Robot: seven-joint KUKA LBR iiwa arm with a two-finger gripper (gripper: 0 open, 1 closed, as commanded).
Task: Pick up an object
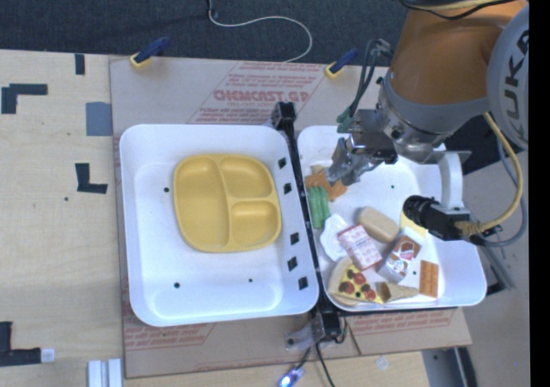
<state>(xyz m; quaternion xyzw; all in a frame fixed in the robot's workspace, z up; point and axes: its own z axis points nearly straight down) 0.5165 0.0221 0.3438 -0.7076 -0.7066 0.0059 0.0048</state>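
Gripper low over the right bin's upper-left corner.
Orange piece lies just left of it, green piece below; grip unclear.

Left bin: holds a yellow divided plate, lying flat.
Right bin: toy food clustered toward the near side (pizza slice, bread roll, green piece).
Gripper: low over the right bin's far left corner, just above an orange piece.
Arm: enters from the right.
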